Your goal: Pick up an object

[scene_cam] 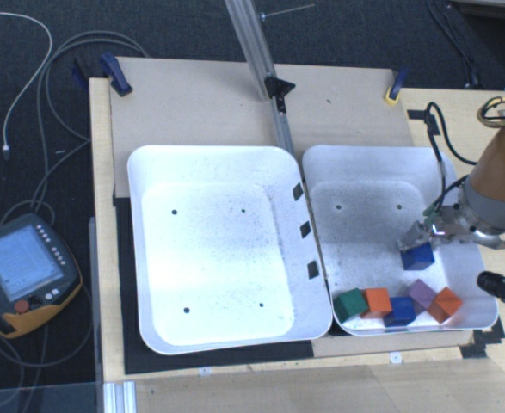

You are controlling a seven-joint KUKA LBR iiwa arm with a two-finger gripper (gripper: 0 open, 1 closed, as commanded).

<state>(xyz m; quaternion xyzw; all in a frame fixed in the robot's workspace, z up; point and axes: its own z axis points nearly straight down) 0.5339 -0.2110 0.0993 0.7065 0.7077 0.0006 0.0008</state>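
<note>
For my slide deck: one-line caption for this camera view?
Gripper over a blue block in the right bin, five more blocks along its front edge.

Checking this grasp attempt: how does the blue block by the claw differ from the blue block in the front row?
The blue block by the claw sits apart from the pile, just below the claw; the front-row blue block is packed between other blocks at the right bin's front wall. The first looks larger. Both are blue.
</note>
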